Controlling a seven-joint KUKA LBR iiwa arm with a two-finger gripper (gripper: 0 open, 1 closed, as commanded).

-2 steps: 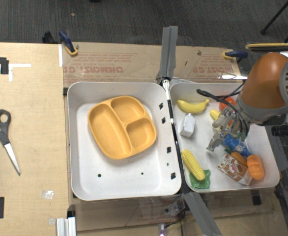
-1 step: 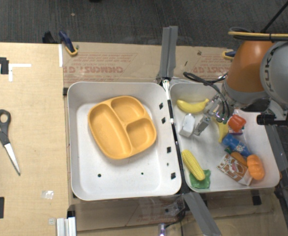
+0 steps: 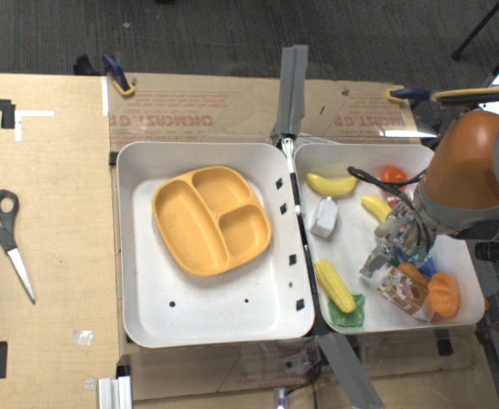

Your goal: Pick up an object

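The arm reaches into the right bin point(image 3: 454, 326), and its gripper point(image 3: 379, 258) is low over the bin's middle. It sits just left of a red-and-white snack packet point(image 3: 403, 292) and right of a corn cob point(image 3: 335, 285). Nothing is visibly held. An orange pumpkin-like toy point(image 3: 444, 295) and a small blue piece point(image 3: 426, 266) lie right of the packet. Further back in the bin are a banana point(image 3: 331, 183), a small yellow piece point(image 3: 374, 207), a red-orange piece point(image 3: 393, 175) and a white block point(image 3: 324, 217). A green piece point(image 3: 348, 313) lies under the corn's front end.
The left bin point(image 3: 139, 305) holds a yellow divided plate point(image 3: 211, 220). Scissors point(image 3: 9, 237) lie on the wooden bench at far left. A black cable point(image 3: 370, 177) curves over the right bin's back. The arm's orange band point(image 3: 467, 164) overhangs the bin's right side.
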